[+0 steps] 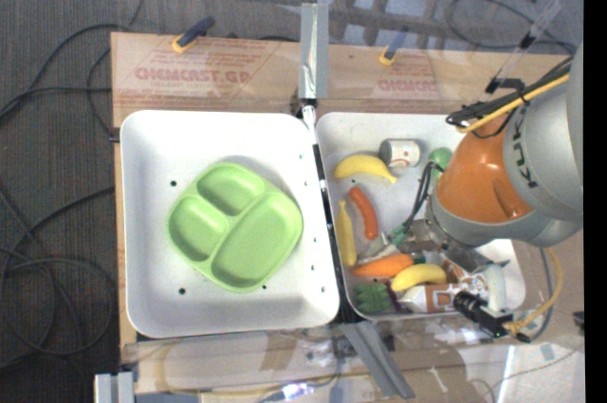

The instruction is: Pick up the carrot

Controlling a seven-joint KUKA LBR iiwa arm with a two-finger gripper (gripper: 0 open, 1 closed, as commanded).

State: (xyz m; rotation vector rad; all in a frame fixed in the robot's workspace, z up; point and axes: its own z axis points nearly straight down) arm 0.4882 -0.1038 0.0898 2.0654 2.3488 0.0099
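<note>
A light-green plastic divided plate (237,226) lies tilted in the left white bin (142,202). In the right white bin (327,140), a yellow banana (364,168) sits near the top, a red-orange sausage-shaped piece (363,210) below it, and a slim yellow piece (346,235) along the left wall. The orange carrot (383,267) lies near the bin's front, just above a second banana (418,276) and beside a dark-green leafy item (373,297). The grey arm with its orange band (479,183) hangs over the bin's right half, its gripper (410,240) just above the carrot; whether it is open or closed cannot be told.
</note>
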